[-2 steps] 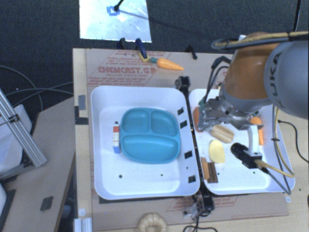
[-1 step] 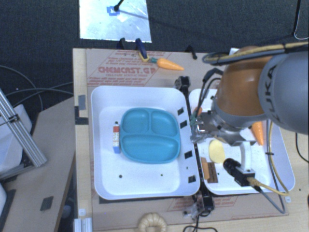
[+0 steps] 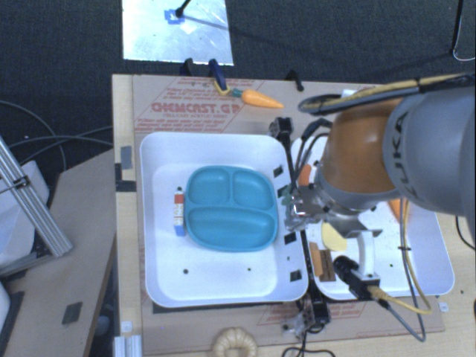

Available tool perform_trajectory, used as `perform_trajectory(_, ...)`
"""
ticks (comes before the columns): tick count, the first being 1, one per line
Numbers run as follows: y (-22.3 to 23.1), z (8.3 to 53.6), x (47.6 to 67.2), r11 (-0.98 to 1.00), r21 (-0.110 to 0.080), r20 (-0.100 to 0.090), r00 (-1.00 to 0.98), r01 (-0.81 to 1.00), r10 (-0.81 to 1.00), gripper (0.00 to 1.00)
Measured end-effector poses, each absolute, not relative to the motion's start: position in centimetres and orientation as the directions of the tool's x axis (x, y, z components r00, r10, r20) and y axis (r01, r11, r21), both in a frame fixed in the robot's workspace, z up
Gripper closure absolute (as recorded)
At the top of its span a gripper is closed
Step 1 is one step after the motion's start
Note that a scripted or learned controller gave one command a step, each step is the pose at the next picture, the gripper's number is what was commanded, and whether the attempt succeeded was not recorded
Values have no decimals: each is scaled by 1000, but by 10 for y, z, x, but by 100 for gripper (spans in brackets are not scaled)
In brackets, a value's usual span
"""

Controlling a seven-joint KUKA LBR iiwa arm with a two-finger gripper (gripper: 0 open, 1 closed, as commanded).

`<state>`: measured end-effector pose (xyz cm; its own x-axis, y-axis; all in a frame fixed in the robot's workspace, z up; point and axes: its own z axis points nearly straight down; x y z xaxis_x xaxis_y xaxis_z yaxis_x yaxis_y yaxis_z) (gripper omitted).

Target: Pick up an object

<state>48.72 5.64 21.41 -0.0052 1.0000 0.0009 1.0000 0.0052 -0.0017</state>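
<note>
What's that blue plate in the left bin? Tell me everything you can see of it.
The blue plate is a rounded, oblong dish of what looks like smooth plastic, light blue all over. Raised ridges split it into three compartments: two smaller ones on the far side and one long one on the near side. All three look bare. It lies flat, right way up, about mid-floor in the left bin. A small marker lies just beside its left edge; whether they touch is unclear.

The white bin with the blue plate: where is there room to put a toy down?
In the left bin, bare floor runs along the near wall below the blue plate, and in the far-left corner above the marker. The right bin is crowded under the arm.
</note>
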Motion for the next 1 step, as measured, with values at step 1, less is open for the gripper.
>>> perform_trajectory(1,60,229,495,5,2,1,-5,1000,1000,100)
